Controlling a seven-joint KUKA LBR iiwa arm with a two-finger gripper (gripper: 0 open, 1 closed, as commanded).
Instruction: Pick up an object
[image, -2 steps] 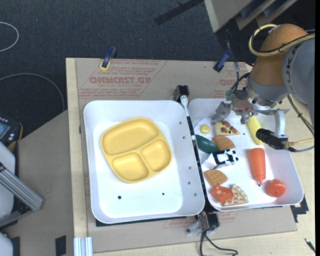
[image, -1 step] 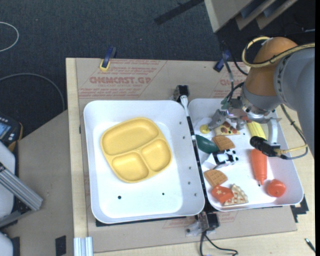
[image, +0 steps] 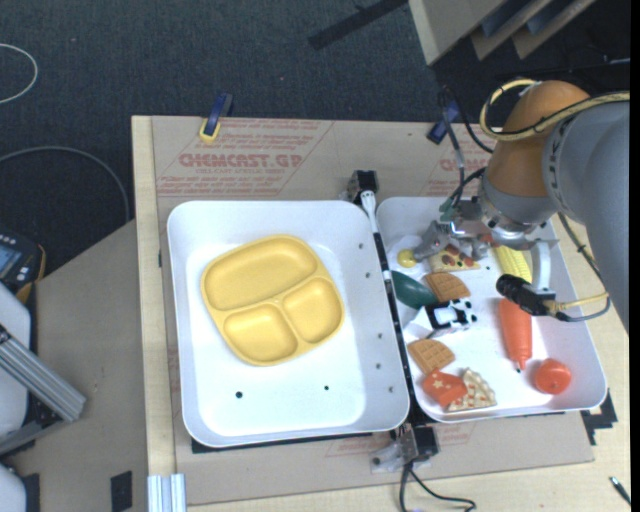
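The right bin (image: 585, 350) holds several toy foods: an orange carrot (image: 516, 332), a red tomato (image: 551, 376), a pizza slice (image: 462, 389), a waffle piece (image: 431, 353), a cracker (image: 447, 286), a green piece (image: 409, 289), a black and white toy (image: 452, 317) and a yellow corn cob (image: 513, 263). My gripper (image: 447, 236) is low over the far part of this bin, above a small red and yellow toy (image: 456, 259). The arm's grey wrist and orange band rise to its right.
The left bin (image: 190, 330) holds a yellow divided plate (image: 270, 297). A black divider with clamps runs between the two bins. Cables loop around the arm at the right bin's far edge. Cardboard lies under both bins.
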